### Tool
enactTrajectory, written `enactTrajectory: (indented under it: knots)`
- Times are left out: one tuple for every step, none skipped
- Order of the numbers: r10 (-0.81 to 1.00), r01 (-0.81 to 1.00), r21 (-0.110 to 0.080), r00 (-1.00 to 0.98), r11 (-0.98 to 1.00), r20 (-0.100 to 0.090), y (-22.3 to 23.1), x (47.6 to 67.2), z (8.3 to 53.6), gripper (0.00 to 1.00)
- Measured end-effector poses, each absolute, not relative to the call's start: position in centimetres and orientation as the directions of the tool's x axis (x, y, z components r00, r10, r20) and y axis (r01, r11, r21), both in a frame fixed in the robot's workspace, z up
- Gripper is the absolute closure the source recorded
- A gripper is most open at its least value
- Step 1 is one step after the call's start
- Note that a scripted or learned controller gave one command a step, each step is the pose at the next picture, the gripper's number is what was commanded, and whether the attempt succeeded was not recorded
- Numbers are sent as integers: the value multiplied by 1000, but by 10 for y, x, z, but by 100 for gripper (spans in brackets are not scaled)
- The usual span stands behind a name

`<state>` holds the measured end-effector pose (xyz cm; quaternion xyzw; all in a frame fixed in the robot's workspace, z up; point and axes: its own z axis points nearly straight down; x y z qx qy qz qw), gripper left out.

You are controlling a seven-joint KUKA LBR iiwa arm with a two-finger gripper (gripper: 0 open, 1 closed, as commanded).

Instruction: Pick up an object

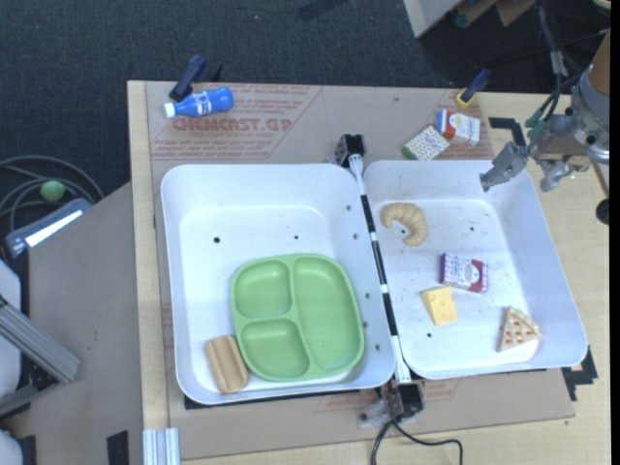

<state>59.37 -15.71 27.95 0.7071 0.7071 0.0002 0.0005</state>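
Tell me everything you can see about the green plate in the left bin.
The green plate is a pale green, matte, plastic-looking tray with rounded corners and three compartments: one long section on its right side and two smaller ones on the left. All three hold nothing. It lies flat and slightly rotated on the floor of the left bin, toward the near edge. A tan ridged bread piece sits right against its lower-left corner.

The arm (pixel 603 85) is cut off by the picture's right edge
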Motion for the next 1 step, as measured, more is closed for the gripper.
enactTrajectory:
  knots:
    - [1000, 1000, -4, -1, 1, 1, -103, 579, 159, 0]
